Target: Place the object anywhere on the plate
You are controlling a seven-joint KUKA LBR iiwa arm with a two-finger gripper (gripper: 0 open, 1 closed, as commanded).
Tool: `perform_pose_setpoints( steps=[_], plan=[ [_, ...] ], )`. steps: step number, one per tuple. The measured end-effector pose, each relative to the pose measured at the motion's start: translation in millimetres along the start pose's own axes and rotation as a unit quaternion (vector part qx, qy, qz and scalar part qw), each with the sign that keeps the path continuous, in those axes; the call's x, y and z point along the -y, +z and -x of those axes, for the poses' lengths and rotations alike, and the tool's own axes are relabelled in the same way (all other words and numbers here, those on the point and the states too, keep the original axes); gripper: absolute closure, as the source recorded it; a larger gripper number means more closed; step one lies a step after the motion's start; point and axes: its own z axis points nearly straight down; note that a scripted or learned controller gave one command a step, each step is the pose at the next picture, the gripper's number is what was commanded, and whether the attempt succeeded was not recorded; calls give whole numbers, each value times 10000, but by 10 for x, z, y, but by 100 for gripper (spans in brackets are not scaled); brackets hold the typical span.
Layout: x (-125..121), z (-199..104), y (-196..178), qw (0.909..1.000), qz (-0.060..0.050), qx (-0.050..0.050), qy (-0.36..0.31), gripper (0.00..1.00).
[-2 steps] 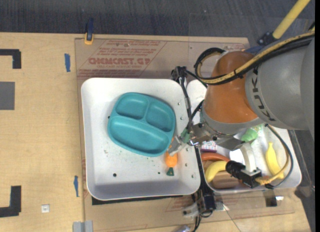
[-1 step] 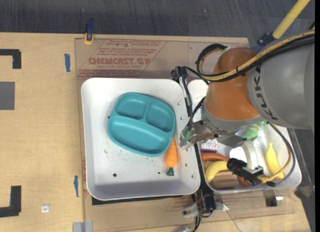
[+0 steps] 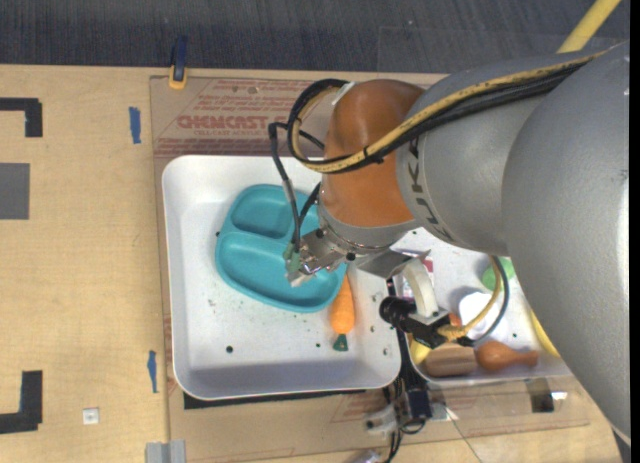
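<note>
Camera view: the grey arm [image 3: 520, 161] comes in from the right and covers much of the right side of the frame, its orange band [image 3: 365, 161] sitting over the gap between the two bins. Black and yellow cables loop around the band.

Left white bin [image 3: 200, 351]: a teal plate [image 3: 262, 241] with two compartments lies in the upper middle of the bin. The gripper [image 3: 305, 266] hangs low over the plate's right edge, close to or on its surface; I cannot tell whether the jaws are apart or closed, nor whether anything is between them, since the wrist hides most of them.

A toy carrot [image 3: 343, 309], orange with a green stub at its lower end, lies on the bin floor just beside the plate's lower right rim. It is off the plate, touching or nearly touching the rim, pointing roughly top to bottom. It sits just right of and below the gripper.

Right bin [image 3: 480, 376]: mostly hidden by the arm. A brown-orange object [image 3: 495, 355] and something green [image 3: 497, 273] show near the lower part; shapes unclear.

Bench: tan cardboard surface [image 3: 80, 251] with blue tape marks.
</note>
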Motion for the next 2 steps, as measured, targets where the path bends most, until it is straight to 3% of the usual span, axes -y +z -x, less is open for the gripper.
perform_pose_setpoints(
  steps=[1,2],
  plan=[
    [-559,-299,-208,9700,-3,13,2431,100],
    [-555,-290,-206,9700,-11,19,2432,0]
  ],
)
